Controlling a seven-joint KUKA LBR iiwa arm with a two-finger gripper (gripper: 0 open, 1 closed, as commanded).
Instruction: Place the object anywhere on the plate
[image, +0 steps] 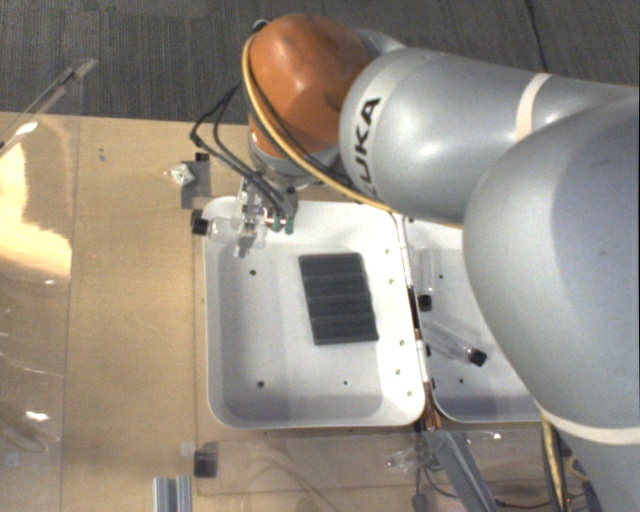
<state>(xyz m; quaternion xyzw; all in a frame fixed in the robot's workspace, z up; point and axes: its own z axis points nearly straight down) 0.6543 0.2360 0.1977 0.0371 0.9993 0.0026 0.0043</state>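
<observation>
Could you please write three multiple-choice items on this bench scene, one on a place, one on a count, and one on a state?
1. Where does the dark grey ribbed rectangular plate lie?
A. In the left white bin
B. In the right white bin
C. On the bare bench

2. How many white bins are on the bench?
A. One
B. Two
C. Three

3. Where does the two-finger gripper hang?
A. Touching the plate
B. Over the left bin's far corner
C. Over the right bin

Answers: 1 A, the left bin's floor surrounds it. 2 B, two sit side by side. 3 B, it hangs apart from the plate.
</observation>
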